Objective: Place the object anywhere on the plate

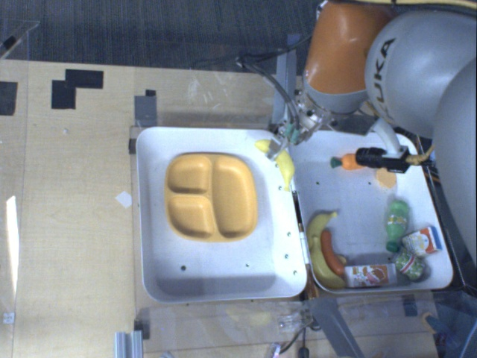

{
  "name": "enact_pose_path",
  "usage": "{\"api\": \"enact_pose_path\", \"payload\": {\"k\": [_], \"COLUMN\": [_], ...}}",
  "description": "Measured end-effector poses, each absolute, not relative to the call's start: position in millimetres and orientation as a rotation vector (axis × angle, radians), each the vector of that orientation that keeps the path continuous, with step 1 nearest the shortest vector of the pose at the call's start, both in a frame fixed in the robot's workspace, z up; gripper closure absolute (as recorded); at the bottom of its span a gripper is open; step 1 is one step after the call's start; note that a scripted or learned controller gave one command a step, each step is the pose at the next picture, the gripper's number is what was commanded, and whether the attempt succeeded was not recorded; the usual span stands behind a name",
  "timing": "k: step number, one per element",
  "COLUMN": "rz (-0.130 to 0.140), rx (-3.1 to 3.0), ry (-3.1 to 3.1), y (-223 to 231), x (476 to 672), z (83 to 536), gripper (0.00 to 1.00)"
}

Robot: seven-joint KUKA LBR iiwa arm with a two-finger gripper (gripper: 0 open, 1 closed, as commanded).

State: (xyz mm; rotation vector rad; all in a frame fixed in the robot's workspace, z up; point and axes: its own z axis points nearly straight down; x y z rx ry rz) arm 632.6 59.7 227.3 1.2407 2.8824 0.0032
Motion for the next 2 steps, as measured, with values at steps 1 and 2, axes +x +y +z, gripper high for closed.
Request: {"api": "enact_pose_path", "payload": {"k": [1, 2], "rz": [0.003, 0.002], "rx": [1.268, 1.268], "ry": [2.871, 2.871], "y": [114.3, 114.3], "x": [623.6, 623.6], "z": [255.5, 255.4], "gripper": [1.00, 0.00]}}
